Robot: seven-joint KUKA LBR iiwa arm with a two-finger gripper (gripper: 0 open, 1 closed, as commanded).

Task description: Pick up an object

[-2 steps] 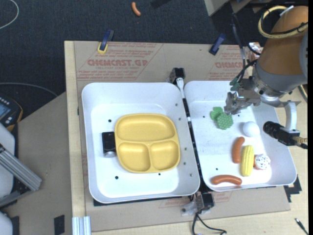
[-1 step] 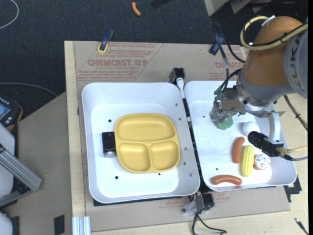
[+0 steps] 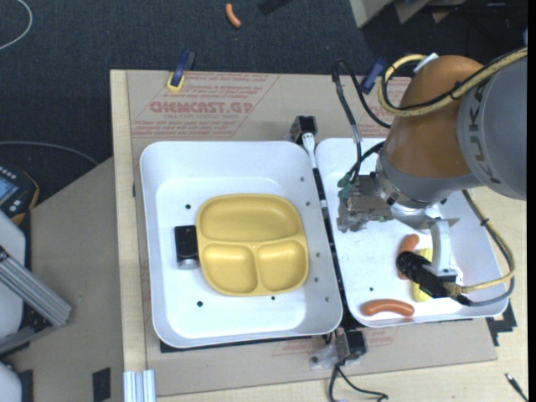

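My gripper (image 3: pixel 355 210) hangs low over the left part of the right bin (image 3: pixel 331 153), close to the wall shared with the left bin. Nothing shows between its tips. An orange sausage-shaped toy (image 3: pixel 387 308) lies near the right bin's front edge. A small orange piece (image 3: pixel 408 243) and a yellow piece (image 3: pixel 424 255) lie just right of the gripper, partly hidden by the wrist. In the left bin (image 3: pixel 159 170) a yellow divided plate (image 3: pixel 251 243) lies in the middle. A small black block (image 3: pixel 185 244) touches the plate's left edge.
The arm's grey and orange body (image 3: pixel 435 132) covers the back half of the right bin. Cables run along the wall between the bins. A blue-and-yellow clamp (image 3: pixel 178 72) sits on the board behind the left bin.
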